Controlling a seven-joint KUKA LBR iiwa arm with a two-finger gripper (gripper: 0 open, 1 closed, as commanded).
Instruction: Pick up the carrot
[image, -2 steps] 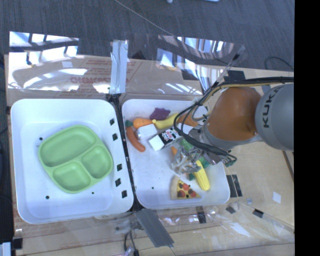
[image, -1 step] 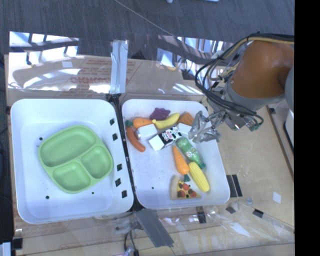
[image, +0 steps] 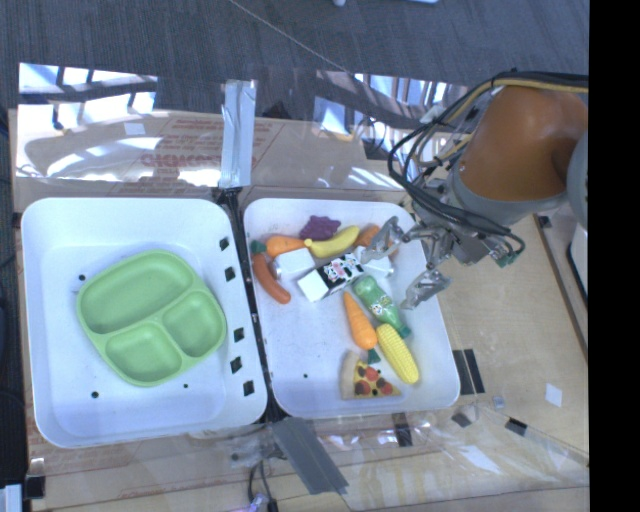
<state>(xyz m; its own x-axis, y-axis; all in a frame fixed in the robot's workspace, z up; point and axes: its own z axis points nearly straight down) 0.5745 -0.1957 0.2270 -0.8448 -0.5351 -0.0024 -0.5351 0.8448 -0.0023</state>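
Over the right bin's (image: 300, 395) far right corner hangs the pincer (image: 408, 262), its two fingers spread wide with nothing between them. Nearer, in the middle of that bin, the carrot (image: 359, 319) lies at a slant, touching a green bottle (image: 378, 300) and a corn cob (image: 397, 353). Well apart, the left bin (image: 60, 400) holds a green divided plate (image: 150, 317).

A green divided plate (image: 150, 317) lies in the left bin (image: 40, 300) — in the right bin (image: 300, 385) sit corn (image: 397, 353), a pizza slice (image: 368, 378), a banana (image: 335, 241) and purple grapes (image: 320, 226).
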